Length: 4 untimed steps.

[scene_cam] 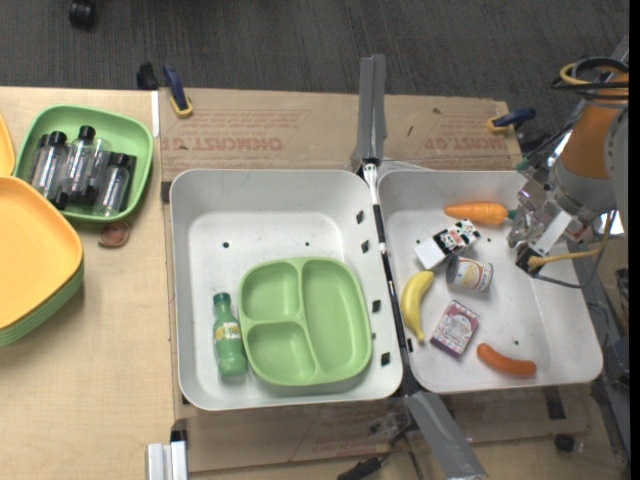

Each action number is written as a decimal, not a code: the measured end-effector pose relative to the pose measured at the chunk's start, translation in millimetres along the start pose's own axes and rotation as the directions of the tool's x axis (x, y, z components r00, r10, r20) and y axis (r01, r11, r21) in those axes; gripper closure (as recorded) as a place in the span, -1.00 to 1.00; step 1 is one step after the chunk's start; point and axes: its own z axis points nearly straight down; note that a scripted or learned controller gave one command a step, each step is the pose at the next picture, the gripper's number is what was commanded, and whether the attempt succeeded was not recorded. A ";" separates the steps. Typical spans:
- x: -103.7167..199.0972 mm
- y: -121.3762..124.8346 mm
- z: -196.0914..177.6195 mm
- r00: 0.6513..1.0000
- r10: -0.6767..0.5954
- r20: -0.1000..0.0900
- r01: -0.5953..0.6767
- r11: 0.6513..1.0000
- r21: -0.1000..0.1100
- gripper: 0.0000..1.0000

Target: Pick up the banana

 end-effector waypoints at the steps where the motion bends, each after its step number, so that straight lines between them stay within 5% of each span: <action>1: 19.2 11.4 -28.5 0.990 0.140 0.000 -0.140 0.990 -0.001 1.00; 2: 25.3 18.0 0.3 0.932 0.362 0.001 -0.362 0.932 0.000 1.00; 3: 18.7 27.4 -48.2 0.870 0.492 -0.001 -0.492 0.870 0.000 1.00; 4: 19.3 26.7 -56.7 0.874 0.487 0.003 -0.487 0.874 0.000 1.00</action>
